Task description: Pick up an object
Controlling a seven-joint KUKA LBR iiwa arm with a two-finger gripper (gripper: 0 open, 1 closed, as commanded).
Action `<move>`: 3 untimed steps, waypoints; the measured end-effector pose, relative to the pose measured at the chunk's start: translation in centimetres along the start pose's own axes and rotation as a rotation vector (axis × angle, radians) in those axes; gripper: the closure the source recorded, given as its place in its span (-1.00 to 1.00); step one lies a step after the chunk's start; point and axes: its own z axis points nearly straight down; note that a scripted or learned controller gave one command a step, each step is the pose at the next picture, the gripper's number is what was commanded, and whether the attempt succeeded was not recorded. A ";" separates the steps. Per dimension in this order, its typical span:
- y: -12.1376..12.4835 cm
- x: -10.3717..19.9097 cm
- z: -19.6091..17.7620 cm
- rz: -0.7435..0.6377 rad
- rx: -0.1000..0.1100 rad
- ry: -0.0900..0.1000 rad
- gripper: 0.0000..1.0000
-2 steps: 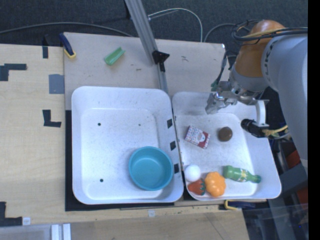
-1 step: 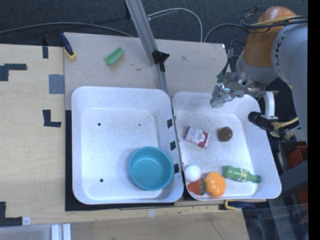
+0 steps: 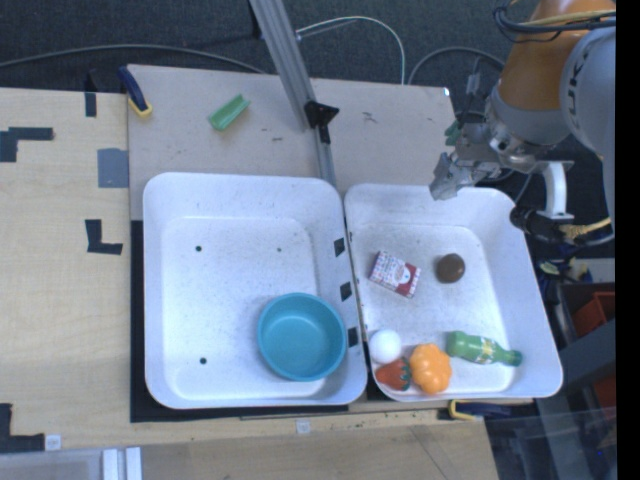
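The gripper (image 3: 447, 183) hangs over the far rim of the right bin (image 3: 520, 268), above and well apart from everything in it; I cannot tell how it is set, since the slant of the view and the blur on the wrist hide that. Nothing is carried there, so the pick is judged not yet begun.

Taking the right bin as landmark, the candidates lie on its floor. A small red carton (image 3: 395, 274) lies flat near the middle, slightly skewed, with a brown ball (image 3: 450, 267) just beside it toward the arm's side. Along the near wall the rest crowd together: a white ball (image 3: 385, 345) touching a red piece (image 3: 394, 374), an orange pepper (image 3: 431, 368) against that, and a green bottle (image 3: 482, 349) lying on its side close by. The clustering likely comes from things rolling to the rim.

The carton and brown ball, with free floor around them, look the easier targets. Left of the right bin, the other bin (image 3: 170, 268) holds a blue bowl (image 3: 300, 336)
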 end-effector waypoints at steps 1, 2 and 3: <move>0.1 0.0 -3.0 0.001 0.002 0.000 1.00; 0.4 5.8 -3.0 -0.004 0.005 0.002 1.00; 0.6 12.0 -2.4 -0.005 0.006 0.002 1.00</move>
